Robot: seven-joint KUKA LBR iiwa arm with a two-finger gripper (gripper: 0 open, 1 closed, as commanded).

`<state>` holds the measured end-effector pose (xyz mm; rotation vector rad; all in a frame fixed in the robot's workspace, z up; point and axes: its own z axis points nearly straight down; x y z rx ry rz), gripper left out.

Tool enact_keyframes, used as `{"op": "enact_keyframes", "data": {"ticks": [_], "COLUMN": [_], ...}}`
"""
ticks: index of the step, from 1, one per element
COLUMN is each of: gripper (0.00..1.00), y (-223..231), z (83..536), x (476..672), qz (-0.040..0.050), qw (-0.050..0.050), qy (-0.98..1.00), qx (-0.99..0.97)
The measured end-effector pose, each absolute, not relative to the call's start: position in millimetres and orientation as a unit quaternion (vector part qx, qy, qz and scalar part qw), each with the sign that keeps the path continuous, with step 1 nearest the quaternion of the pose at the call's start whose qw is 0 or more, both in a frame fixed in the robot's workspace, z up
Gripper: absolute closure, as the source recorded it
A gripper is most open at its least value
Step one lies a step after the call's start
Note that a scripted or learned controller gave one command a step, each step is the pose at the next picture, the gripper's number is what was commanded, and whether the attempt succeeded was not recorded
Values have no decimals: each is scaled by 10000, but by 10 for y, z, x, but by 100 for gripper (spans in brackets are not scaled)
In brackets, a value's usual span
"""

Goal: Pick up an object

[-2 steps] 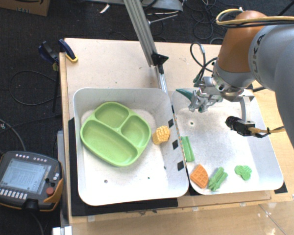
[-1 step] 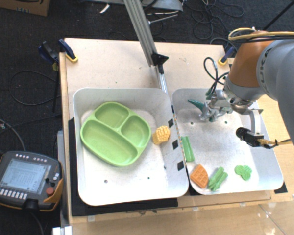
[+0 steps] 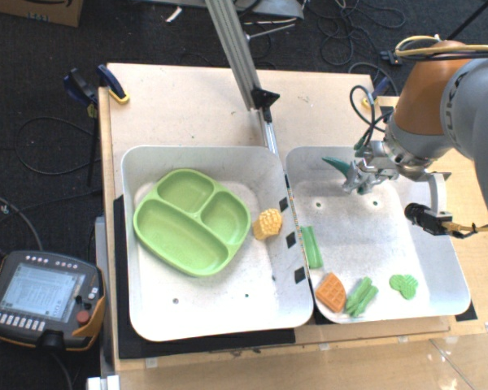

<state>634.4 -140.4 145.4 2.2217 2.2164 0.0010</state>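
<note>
White bins side by side on bench: left bin (image 3: 146, 315), right bin (image 3: 439, 295). Grey arm (image 3: 451, 104) with orange band reaching in from right, over upper part of right bin. Green divided plate (image 3: 191, 222) lying flat in left bin, toward its upper left. Gripper (image 3: 362, 177) low over upper part of right bin, a dark teal piece (image 3: 338, 166) just at its left; finger state can't tell, contact with piece can't tell. Yellow corn piece (image 3: 267, 223) in left bin, just right of plate. Green stick (image 3: 311, 247) at right bin's left edge. Orange wedge (image 3: 331, 292), green pod (image 3: 360, 296) and small green leafy piece (image 3: 404, 284) along right bin's lower edge, well apart from gripper.
</note>
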Motion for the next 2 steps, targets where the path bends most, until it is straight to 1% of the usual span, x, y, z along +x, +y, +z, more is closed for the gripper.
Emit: {"op": "enact_keyframes", "data": {"ticks": [1,2], "gripper": [100,100], "y": [-1103,-1348], "z": [921,1355], "x": [6456,6736], "qz": [-47,-55], "qw": [-39,-67], "qy": [7090,7086], "qx": [7052,7056]}}
